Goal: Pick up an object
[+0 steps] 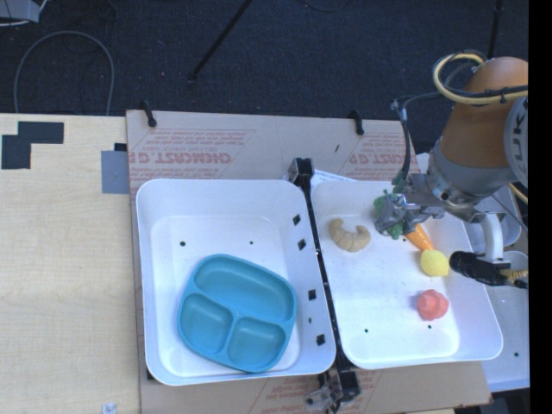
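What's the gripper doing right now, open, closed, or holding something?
Gripper: low in the right bin, beside the croissant; open or closed cannot be told.

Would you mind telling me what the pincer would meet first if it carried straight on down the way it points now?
Probably the green object directly under the pincer in the right bin, with the carrot beside it; depth is unclear from this slanted view.

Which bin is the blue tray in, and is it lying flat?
Left bin. The blue tray lies flat on the floor, its three compartments facing up.
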You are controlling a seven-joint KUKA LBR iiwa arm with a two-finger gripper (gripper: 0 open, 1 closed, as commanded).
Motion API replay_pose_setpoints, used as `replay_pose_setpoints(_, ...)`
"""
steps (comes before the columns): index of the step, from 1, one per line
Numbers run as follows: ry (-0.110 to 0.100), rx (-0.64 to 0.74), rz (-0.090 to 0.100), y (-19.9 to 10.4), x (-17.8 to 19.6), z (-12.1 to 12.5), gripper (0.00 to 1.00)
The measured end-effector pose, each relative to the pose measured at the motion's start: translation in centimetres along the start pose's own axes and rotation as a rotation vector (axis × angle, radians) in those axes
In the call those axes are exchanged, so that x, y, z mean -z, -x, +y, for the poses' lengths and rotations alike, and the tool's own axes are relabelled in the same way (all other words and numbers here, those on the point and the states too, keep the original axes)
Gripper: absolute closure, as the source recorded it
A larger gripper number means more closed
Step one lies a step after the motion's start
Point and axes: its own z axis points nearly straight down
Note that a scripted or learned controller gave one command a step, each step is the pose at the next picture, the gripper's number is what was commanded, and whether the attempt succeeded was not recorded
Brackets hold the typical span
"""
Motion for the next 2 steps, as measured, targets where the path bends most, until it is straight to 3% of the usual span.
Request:
replay_pose_setpoints(1, 0.001, 0.001, 0.000, -5.5, -0.2, 2.0, 1.00)
replay_pose_setpoints(2, -0.002, 0.000, 0.000, -10.3, -1.2, 2.2, 1.00)
